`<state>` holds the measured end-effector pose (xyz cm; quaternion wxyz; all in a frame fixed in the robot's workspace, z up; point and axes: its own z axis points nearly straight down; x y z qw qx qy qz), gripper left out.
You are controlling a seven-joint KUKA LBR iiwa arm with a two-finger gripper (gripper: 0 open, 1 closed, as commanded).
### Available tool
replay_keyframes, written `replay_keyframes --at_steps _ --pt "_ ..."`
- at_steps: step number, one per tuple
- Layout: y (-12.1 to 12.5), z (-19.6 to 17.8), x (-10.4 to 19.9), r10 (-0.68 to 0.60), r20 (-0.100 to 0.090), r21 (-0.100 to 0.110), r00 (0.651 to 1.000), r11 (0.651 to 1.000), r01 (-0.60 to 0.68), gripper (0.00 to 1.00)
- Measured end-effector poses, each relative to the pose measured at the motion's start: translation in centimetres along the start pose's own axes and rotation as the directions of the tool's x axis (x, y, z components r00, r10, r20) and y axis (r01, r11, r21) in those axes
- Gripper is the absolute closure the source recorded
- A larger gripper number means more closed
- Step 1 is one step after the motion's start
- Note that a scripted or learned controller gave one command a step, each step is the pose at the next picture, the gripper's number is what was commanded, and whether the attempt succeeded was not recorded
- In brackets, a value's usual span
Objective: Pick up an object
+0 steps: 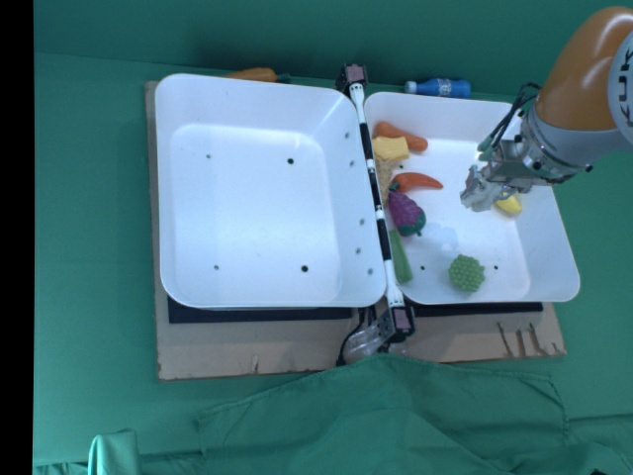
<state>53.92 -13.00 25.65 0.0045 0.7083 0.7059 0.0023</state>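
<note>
While the gripper (pixel 479 194) hangs over the right bin (pixel 539 255), finger state unclear, a yellow object (pixel 509 205) lies just beside it.

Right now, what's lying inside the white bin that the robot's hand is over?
In the right bin: a green bumpy ball, an orange chilli, a yellow piece, a purple-and-green toy. A yellow thing peeks from beneath the hand, which covers the rest of it.

Toys (pixel 406 181) in right bin (pixel 554 265)
</note>
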Motion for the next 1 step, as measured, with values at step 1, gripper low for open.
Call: replay_keyframes --at_steps 1 --pt "0.23 -6.62 0.13 -0.001 0.0 -0.002 1.0 1.0 0.001 1.0"
